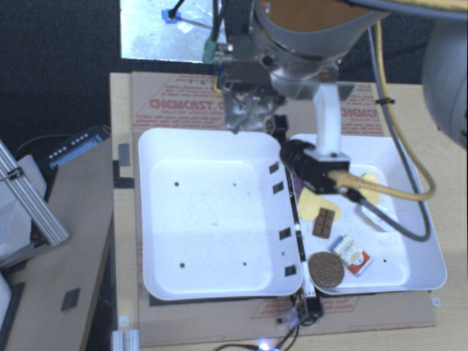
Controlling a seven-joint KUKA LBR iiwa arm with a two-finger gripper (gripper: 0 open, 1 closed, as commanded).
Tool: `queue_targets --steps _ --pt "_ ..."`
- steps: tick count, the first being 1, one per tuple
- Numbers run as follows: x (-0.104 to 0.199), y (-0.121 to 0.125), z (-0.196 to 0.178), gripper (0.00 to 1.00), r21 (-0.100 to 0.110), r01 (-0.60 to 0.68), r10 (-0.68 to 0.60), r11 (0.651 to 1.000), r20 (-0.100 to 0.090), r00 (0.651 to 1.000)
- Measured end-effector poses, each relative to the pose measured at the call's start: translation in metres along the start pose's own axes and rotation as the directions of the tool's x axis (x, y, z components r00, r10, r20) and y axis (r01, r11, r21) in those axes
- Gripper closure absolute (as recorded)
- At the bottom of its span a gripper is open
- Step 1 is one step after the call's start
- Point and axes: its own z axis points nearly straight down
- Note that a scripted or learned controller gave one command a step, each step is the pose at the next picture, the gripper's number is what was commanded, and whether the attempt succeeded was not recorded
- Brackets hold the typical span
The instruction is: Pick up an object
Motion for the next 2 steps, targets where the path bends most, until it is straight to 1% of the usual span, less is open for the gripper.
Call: queue_targets --steps 2 --pt "0.0 0.0 0.0 1.0 0.0 0.0 0.0 1.0 0.0 1.0"
